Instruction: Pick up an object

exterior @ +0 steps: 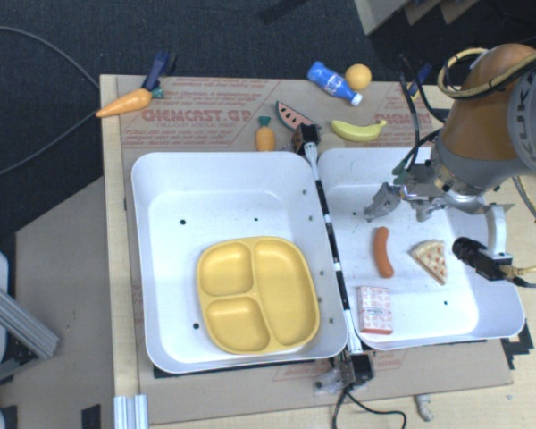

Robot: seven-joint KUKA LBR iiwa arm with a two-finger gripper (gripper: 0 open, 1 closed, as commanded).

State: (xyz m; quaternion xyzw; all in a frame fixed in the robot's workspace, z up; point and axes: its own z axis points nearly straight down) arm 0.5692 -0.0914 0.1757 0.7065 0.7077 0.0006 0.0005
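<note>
Now the left bin point(161, 195), well off to the pincer's left in the view, bears a yellow divided plate point(257, 293), while the right bin point(491, 315) lies directly under the arm point(487, 123) and the pincer point(402, 199), which hangs with nothing between its fingers, though whether they are spread or closed I cannot tell. Just below the pincer lies a toy sausage point(383, 251), its long axis running toward the bench's near edge, with a pizza slice point(431, 260) beside it and a small pink packet point(373, 309) nearer still; the sausage looks the closest thing to take.
</note>
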